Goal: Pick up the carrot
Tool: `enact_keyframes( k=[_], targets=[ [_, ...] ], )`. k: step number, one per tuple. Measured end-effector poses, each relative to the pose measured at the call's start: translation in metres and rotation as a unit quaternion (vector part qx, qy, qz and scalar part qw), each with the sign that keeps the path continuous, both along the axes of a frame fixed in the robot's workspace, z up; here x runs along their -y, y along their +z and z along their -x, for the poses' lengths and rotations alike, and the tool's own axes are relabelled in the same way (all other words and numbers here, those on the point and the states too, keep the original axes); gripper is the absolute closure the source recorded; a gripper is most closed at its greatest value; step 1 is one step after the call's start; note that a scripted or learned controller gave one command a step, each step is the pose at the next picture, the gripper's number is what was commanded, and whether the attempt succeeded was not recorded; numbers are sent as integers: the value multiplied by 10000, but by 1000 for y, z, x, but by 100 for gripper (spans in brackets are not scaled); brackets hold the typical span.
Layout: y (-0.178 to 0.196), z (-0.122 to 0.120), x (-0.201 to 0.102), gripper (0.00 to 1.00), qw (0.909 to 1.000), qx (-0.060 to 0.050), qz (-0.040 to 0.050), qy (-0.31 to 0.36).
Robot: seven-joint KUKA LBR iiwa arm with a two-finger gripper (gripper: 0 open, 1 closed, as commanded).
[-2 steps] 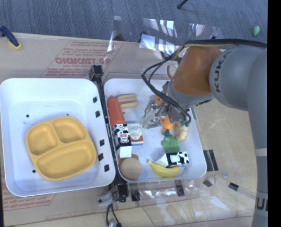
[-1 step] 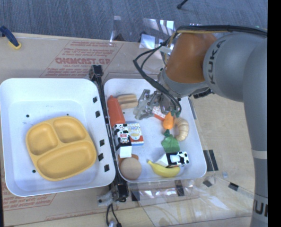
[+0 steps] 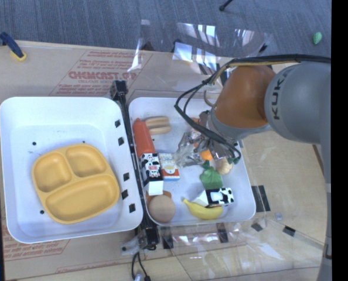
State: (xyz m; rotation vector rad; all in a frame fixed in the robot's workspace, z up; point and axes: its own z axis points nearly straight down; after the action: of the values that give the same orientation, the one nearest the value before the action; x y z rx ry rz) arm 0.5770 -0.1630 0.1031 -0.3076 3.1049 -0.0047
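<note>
Beside the gripper (image 3: 193, 148) you see the carrot (image 3: 207, 154), a small orange bit partly hidden by cables; its green top (image 3: 211, 177) lies just below. Milk carton (image 3: 218, 196), banana (image 3: 203, 209) and juice box (image 3: 169, 166) crowd around. You cannot tell the finger state.

Glossy white plastic bins (image 3: 10, 174); matt yellow plastic tray (image 3: 74, 183).

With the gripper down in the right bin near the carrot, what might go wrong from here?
1. The gripper sits among crowded items: the juice carton and the green piece lie close, so it may nudge or catch one of them.
2. Only a small orange part of the carrot shows beside the gripper, so a grasp might slip off or miss.
</note>
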Motion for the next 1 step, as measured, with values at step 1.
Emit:
enact_keyframes(
  k=[1],
  targets=[
    [38,-26,16,100,9999,-63,7,-136]
  ],
)
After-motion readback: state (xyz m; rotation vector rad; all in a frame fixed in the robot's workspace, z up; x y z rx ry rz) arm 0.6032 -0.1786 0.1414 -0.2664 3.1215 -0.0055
